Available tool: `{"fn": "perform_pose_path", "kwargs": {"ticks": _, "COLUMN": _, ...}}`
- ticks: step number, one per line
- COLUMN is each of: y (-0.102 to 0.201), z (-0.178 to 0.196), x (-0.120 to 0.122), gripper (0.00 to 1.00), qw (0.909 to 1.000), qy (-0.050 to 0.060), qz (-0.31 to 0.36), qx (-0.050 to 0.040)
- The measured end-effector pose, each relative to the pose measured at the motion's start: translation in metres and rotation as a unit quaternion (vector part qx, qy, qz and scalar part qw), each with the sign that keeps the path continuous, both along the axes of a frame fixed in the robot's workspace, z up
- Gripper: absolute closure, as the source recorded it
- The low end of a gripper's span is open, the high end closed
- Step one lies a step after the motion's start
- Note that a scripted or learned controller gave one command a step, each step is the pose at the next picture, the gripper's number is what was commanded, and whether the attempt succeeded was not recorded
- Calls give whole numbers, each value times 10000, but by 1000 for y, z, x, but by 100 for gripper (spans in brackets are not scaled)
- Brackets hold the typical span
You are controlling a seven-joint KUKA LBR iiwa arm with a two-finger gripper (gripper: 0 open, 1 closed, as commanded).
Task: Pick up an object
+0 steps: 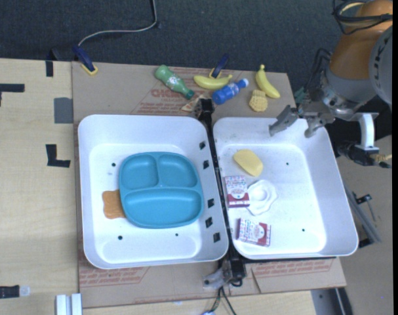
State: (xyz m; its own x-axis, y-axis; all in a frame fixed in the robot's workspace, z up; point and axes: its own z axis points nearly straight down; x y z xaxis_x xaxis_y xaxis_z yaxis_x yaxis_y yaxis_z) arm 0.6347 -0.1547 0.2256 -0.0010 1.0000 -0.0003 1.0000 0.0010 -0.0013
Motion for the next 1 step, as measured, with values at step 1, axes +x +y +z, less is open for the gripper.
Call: {"fn": "perform_pose_path", "kwargs": {"ticks": 1, "y": 21, "z": -94, "x": 3, "gripper": 0, "qw": 10000, "qy": 12, "qz": -2, "qx": 7}}
